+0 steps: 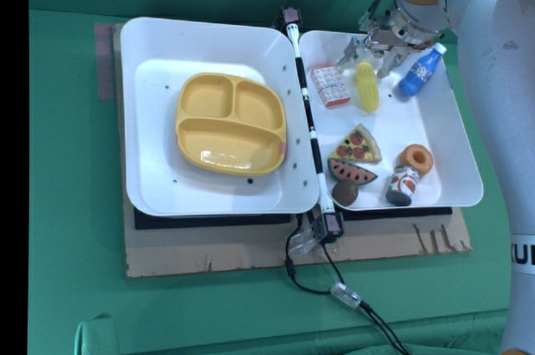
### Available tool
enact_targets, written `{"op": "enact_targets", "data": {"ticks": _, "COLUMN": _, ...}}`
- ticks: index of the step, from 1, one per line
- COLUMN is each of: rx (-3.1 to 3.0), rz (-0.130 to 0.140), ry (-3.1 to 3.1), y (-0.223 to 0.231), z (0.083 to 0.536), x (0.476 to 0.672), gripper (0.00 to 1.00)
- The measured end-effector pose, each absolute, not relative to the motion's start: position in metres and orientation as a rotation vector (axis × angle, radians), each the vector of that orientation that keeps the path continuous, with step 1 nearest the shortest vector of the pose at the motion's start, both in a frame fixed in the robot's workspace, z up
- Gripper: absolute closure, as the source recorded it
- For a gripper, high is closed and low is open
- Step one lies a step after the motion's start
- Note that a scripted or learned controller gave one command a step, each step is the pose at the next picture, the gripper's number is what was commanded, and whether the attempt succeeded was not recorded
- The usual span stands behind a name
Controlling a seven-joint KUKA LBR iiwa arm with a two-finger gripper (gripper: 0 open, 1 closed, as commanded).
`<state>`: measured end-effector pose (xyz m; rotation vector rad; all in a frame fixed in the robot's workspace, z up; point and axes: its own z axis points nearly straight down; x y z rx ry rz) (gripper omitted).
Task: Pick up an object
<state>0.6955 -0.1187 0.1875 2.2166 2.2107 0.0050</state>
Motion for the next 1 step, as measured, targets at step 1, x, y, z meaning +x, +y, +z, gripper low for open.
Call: {"op": "enact_targets", "data": {"ticks": 1, "rx": 2.211, "rz": 0.011, "ry": 2.197, "y": -0.1202, "z": 0.2056, "x": 0.6983, "gripper": 1.0}}
